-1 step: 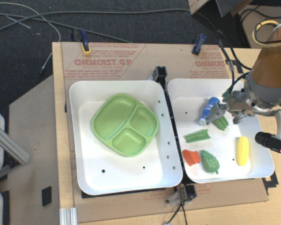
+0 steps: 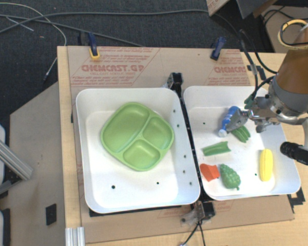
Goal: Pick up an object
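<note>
The right bin point(image 2: 282, 188) holds several small toys. A blue bottle-like toy point(image 2: 228, 120) lies near its upper middle, with a ribbed dark green piece point(image 2: 242, 134) just below it. Further down are a flat green pod point(image 2: 216, 148), a red piece point(image 2: 209, 171), a green broccoli point(image 2: 229, 177) and a yellow corn cob point(image 2: 266, 164). My gripper point(image 2: 243, 118) hangs low over the bin, right beside the blue toy's right end and above the ribbed green piece. The arm's grey wrist point(image 2: 277, 109) hides how the gripper stands.
A light green divided plate point(image 2: 137, 136) lies in the left bin point(image 2: 92, 188). A black divider with clamps point(image 2: 184, 137) runs between the bins. A black part point(image 2: 297, 152) juts over the right bin's right edge. Cables run behind the bench.
</note>
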Tool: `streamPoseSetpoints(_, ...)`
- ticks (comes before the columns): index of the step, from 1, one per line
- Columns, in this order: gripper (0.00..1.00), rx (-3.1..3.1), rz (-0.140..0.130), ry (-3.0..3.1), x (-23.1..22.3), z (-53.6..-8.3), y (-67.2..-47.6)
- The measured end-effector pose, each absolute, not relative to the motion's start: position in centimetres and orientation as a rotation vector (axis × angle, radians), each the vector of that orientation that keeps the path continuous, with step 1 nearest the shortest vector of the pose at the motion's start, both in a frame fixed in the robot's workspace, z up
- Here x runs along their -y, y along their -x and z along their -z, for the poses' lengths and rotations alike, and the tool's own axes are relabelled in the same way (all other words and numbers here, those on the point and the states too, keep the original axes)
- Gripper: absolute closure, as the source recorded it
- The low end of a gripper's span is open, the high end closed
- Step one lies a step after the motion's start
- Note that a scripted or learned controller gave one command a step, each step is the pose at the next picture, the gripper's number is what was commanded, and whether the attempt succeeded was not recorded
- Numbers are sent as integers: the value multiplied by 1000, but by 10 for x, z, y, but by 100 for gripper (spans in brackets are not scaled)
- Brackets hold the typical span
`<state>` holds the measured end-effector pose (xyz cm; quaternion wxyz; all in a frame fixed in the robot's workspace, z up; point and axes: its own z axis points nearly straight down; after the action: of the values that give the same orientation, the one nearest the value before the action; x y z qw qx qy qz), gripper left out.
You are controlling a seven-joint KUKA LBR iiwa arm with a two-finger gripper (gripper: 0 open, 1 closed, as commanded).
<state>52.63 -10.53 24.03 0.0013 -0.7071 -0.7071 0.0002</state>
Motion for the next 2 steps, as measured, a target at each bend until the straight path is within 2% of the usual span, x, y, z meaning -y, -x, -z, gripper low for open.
streamPoseSetpoints(1, 0, 2217, -5, 2216, 97, -193, -521)
streamPoseSetpoints(2, 0, 2218, -1, 2220, 101, -150, -526)
